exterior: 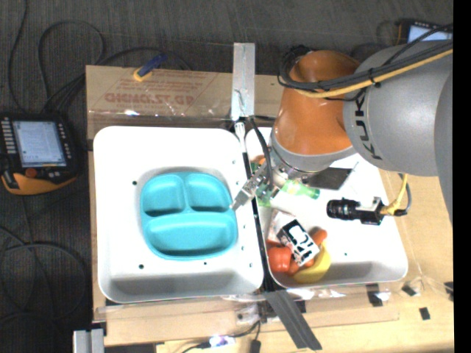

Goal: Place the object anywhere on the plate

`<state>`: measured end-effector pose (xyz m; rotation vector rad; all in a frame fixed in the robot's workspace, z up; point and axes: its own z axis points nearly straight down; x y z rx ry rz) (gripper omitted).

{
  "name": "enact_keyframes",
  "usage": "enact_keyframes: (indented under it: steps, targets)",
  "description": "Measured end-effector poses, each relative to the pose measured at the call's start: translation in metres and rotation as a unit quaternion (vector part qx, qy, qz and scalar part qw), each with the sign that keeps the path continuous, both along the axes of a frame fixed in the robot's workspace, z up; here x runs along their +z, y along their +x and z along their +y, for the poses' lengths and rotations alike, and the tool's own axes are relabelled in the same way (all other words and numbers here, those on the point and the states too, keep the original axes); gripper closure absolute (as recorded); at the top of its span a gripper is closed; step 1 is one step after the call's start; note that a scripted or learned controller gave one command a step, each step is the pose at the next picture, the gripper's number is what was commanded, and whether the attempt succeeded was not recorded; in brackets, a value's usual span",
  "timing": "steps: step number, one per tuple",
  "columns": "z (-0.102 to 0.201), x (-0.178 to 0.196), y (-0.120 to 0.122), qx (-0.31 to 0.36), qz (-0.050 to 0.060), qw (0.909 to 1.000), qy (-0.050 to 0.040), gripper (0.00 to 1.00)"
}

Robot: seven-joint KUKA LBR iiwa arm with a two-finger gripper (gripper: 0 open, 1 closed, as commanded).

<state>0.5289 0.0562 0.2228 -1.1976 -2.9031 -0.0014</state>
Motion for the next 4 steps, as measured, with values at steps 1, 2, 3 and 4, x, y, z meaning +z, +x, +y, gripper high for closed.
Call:
enact_keyframes:
  steps: [1, 2, 3, 4]
  targets:
    - [0.074, -0.094, -0.047, -0.062, 0.002, 0.9981, -0.0014, 1.00]
    - [0.074, -0.094, -0.047, -0.062, 0.002, 0.9981, -0.0012, 0.00]
    - [0.074, -0.087, -0.048, -0.062, 0.004, 0.9980, -0.0012, 1.00]
    - [0.113, -0.089, -0.047, -0.058, 0.002, 0.9983, -0.0012, 1.00]
